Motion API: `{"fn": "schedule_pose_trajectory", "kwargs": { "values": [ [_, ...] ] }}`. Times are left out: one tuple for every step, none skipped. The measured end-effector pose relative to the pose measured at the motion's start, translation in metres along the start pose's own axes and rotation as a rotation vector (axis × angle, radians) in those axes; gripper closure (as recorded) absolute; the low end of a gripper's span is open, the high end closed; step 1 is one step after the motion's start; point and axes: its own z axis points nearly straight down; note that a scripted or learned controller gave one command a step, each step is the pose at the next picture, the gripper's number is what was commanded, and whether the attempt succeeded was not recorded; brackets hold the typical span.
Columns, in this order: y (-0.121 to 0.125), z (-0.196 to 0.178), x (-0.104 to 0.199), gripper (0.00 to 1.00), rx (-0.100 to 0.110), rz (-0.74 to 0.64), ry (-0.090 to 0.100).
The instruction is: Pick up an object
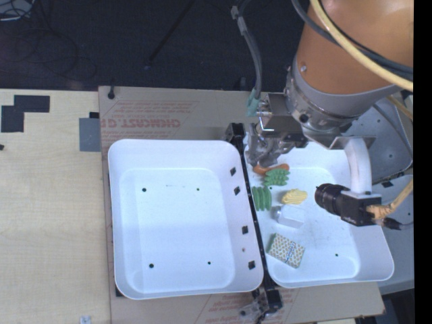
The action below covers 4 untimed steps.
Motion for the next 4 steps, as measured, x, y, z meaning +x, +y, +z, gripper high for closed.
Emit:
{"fn": "schedule_pose_trajectory", "kwargs": {
  "values": [
    [0.0,-0.062,0.031,1.0,-0.001,-0.001,0.001],
    [0.113,-0.063,0.067,1.0,-0.006,0.0,0.001],
    [0.086,-0.061,0.02,1.0,0.006,0.003,-0.001],
    [0.079,-0.061,0.001,1.0,0.006,0.002,-0.001]
  ]
}}
